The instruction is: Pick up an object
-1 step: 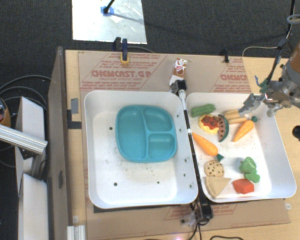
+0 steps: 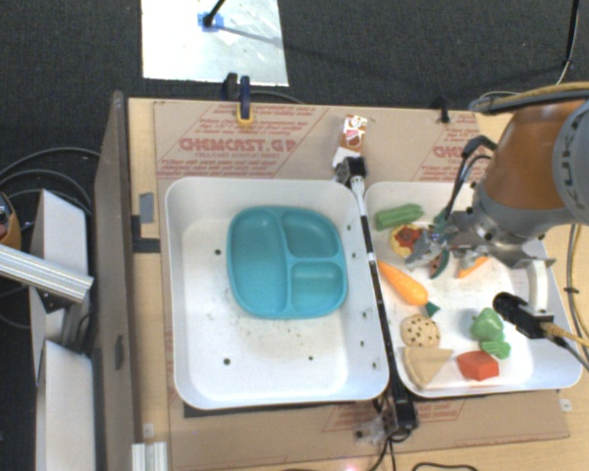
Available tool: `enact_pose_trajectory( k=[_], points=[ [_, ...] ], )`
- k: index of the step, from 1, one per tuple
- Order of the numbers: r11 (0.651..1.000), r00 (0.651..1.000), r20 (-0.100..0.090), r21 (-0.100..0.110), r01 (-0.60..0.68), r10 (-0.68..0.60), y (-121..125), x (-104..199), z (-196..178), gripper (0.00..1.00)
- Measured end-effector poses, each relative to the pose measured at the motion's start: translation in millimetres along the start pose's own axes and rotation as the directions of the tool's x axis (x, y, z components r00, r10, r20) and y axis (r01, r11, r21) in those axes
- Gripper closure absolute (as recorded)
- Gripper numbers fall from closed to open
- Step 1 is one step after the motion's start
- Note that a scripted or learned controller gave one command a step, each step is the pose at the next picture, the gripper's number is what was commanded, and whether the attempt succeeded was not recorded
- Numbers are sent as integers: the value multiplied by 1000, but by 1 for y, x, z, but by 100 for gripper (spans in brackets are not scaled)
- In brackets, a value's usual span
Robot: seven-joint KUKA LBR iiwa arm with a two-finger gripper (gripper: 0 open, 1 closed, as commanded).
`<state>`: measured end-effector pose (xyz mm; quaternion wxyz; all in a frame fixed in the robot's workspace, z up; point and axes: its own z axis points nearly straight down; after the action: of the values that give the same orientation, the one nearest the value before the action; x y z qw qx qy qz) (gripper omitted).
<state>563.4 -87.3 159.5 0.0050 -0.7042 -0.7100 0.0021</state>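
You have the arm (image 2: 545,160) reaching in from the right of the frame, and its gripper (image 2: 442,246) sits low over the upper part of the right bin (image 2: 560,361), right among the toy food. How the jaws stand cannot be told from this angle; the dark metal blurs into the items beneath, and nothing is plainly held. Your candidates all lie in that right bin: a green pickle (image 2: 399,215) at the upper left, a red and yellow piece (image 2: 406,238) just below it and touching the gripper's tip, a carrot (image 2: 404,284) running diagonally along the divider, a cookie (image 2: 420,332), a tan wedge (image 2: 427,365), a red block (image 2: 478,365) and a green broccoli piece (image 2: 490,330) lower down. The left bin (image 2: 196,361) carries a teal divided plate (image 2: 286,262). For a clean pick, I'd say you should commit to one item, probably the red and yellow piece nearest the tip, centre over it, and descend straight so neighbours don't get nudged. Crowding looks like the main risk: the pickle lies close enough to be pinched alongside.
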Motion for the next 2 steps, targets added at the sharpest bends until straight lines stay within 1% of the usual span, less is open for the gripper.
enact_pose_trajectory(
  k=[1, 2],
  points=[
    [1000, 1000, 3, -5, -8, 8, -15, -10, 73, 0],
    [1000, 1000, 4, -13, -6, 6, -13, -10, 58, 100]
  ],
)
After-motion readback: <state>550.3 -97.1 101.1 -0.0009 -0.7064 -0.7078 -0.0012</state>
